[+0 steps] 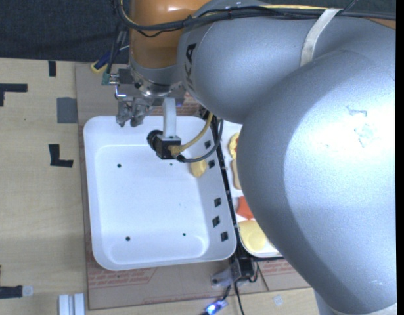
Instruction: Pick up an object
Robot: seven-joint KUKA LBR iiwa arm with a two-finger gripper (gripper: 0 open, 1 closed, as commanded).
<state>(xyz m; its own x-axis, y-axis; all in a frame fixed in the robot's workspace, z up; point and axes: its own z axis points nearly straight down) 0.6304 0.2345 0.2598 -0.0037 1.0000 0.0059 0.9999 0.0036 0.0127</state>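
Small pale-yellow piece (198, 168) lying in the left bin (149, 241), pressed up against its right wall, about halfway along that wall. Soft-edged and rounded, partly hidden behind a thin cable (203, 143); exact shape too small to tell. Near the black end of a white post (169, 118) but apart from it.

More objects in the right bin (267, 250), mostly covered by the arm (307, 143): a rounded yellow thing (254, 236) near the front, an orange-red piece (244, 207) just behind it, and a pale yellow sliver (234, 146) farther back by the dividing wall.

Tool (131, 118) hanging below the orange band (162, 18), at the back left corner of the left bin, right over the bin's rim. Metallic, pointing down. Nothing visible in its grip. Whether released or clenched: cannot tell from this angle. Well apart from the pale-yellow piece, which sits off to its right and nearer the front.

White post with a black end reaching from the wrist down over the back part of the left bin, cables trailing from it toward the right wall.

Brown tabletop (31, 195) with black marks to the left of the bins.
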